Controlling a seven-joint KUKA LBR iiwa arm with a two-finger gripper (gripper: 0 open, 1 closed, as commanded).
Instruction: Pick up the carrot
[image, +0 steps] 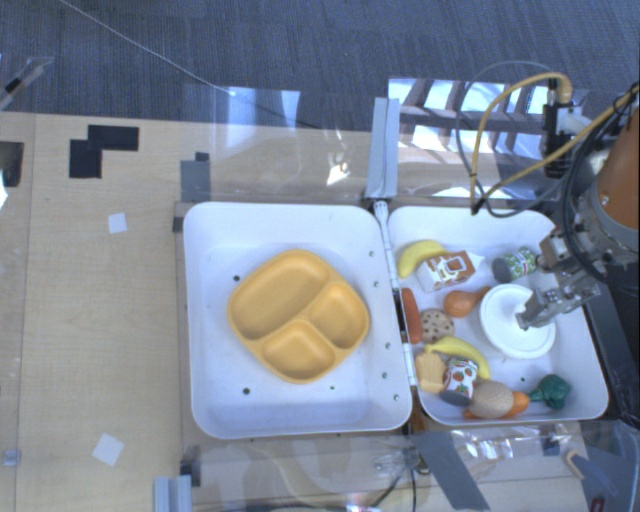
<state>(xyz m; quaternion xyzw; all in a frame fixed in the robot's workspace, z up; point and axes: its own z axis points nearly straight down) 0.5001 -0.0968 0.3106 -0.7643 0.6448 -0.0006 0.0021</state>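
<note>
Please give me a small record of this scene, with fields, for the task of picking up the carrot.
left bin: holds a yellow divided plate
right bin: holds the food items
carrot: near front edge of right bin, partly under a potato, beside a broccoli
gripper: over a white bowl, apart from the carrot
other items: two bananas, a cookie

Bright, even overhead light; glare on the clear panels (330, 160); image slightly soft.
</note>
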